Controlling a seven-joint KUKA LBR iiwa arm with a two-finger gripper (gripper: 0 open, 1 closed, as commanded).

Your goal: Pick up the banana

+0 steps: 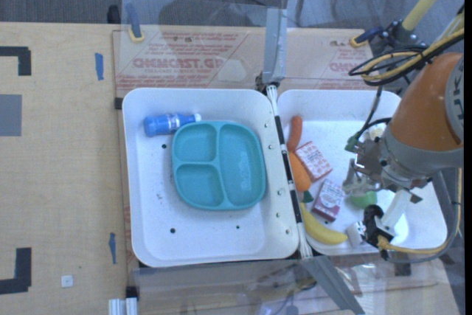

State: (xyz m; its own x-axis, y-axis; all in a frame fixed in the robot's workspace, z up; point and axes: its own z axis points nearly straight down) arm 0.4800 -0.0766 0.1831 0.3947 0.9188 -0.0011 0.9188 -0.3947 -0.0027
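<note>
The yellow banana lies along the front left corner of the right bin, curved against its wall. My gripper hangs over the middle of that bin, up and to the right of the banana and apart from it. Just below the gripper is a small green object. The arm's grey wrist and orange band cover the bin's right side.
Near the banana lie a dark red packet, a red-and-white packet and an orange carrot along the left wall. The left bin holds a teal divided plate and a blue bottle. Cables run at the back right.
</note>
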